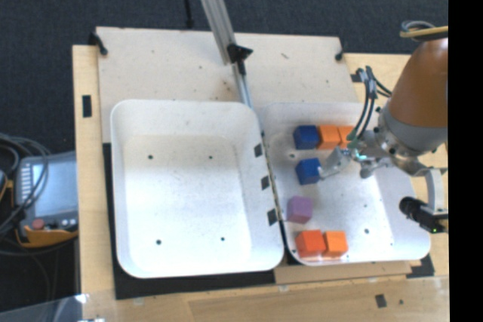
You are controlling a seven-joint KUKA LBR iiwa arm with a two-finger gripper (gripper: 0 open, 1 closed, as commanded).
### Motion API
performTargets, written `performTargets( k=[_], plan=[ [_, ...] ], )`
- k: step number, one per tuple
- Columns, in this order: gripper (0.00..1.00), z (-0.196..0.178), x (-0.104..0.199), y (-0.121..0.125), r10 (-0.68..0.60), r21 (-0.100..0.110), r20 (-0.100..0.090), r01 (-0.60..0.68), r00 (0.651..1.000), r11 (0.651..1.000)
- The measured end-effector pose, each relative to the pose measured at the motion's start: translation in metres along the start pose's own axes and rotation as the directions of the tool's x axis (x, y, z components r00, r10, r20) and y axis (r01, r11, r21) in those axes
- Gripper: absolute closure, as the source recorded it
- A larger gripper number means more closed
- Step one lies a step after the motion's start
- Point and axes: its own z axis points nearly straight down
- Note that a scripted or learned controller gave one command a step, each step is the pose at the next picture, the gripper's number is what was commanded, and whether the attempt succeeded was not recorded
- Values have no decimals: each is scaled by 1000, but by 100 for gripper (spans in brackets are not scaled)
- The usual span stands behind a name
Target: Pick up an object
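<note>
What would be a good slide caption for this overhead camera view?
Robot gripper reaching toward a blue block among colored blocks in the right bin.

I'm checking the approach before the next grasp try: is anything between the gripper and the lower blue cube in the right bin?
Nothing visible does. The gripper sits right beside the lower blue cube, on its right. The other blue cube and the purple cube lie off that line.

White bins; blue cubes, orange blocks, purple cube.
</note>
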Motion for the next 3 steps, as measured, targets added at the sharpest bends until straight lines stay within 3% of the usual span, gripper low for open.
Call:
performTargets(
  k=[1, 3],
  plan=[
    [0, -2, 0, 1, 3, -5, 1, -3, 1000, 1000],
    [0, 108, -2, 11, 6, -2, 2, -6, 1000, 1000]
  ],
)
